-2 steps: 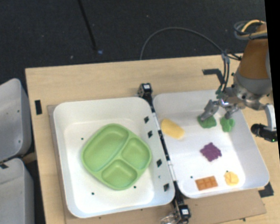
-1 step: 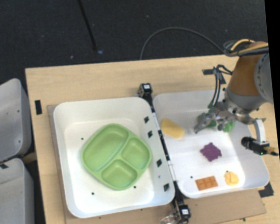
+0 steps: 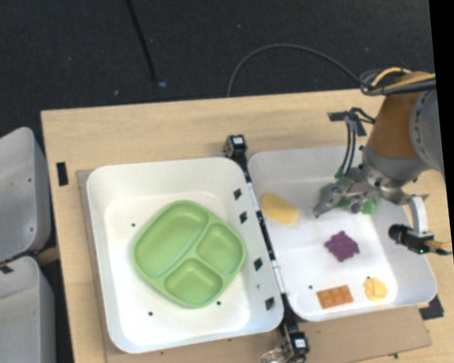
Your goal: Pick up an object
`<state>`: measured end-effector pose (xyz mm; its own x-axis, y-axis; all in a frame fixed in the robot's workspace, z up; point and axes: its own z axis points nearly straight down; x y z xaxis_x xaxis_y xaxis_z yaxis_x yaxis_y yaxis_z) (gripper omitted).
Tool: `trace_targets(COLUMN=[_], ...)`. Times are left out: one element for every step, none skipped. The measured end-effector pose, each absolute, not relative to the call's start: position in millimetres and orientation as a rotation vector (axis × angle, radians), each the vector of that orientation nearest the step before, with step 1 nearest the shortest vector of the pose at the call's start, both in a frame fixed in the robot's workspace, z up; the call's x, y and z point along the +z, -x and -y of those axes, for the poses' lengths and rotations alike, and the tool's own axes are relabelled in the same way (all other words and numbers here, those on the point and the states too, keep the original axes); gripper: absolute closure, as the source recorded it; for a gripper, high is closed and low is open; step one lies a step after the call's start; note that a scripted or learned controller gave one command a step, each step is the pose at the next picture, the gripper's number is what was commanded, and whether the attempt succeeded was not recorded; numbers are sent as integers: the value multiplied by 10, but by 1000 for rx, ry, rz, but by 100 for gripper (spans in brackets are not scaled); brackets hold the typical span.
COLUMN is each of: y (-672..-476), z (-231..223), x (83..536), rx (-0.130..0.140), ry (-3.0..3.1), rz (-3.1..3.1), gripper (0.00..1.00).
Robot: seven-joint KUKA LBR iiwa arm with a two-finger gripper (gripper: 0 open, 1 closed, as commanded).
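Two bins: shallow white trays [image 3: 104,228] side by side on the bench.
Left bin: green three-compartment plastic plate [image 3: 188,253].
Right bin: pale yellow oblong block [image 3: 280,209], purple knobbly piece [image 3: 342,245], orange flat brick [image 3: 335,296], small yellow toy [image 3: 375,288].
Gripper [image 3: 345,198]: above the right bin, between block and purple piece; how its grasp stands, cannot tell.
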<state>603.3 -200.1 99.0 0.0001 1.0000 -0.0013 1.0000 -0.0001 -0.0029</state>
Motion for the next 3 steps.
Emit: trace_targets(y=[-6040,-6126,-6197], z=[2008,2042,2077], x=[1086,1688,2308], rx=[4,-3,-3], ry=[2221,2222,2221], rz=[2222,2229,2231], gripper=[100,100,100])
